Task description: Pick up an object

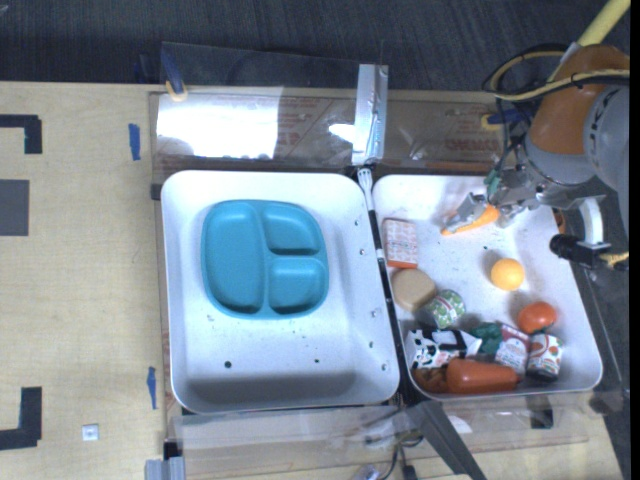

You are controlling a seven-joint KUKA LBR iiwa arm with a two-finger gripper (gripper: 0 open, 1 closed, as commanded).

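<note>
My gripper [483, 208] hangs over the far part of the right bin [585, 343], reaching in from the right under the orange wrist band. An orange carrot-shaped piece [468, 225] lies slantwise right at its tip, touching or almost touching it. I cannot make out whether the piece is gripped. Closer to the front of this bin lie a yellow ball [507, 273], a red tomato [537, 316], a tan round bun [412, 288] and a green-and-white ball [447, 308].
A pink-and-white packet [400, 243] lies by the wall between the bins. A red sausage [470, 375], a cow-patterned toy [438, 348] and small cans [545, 356] crowd the front edge. The left bin [190, 368] holds a blue divided plate [265, 258].
</note>
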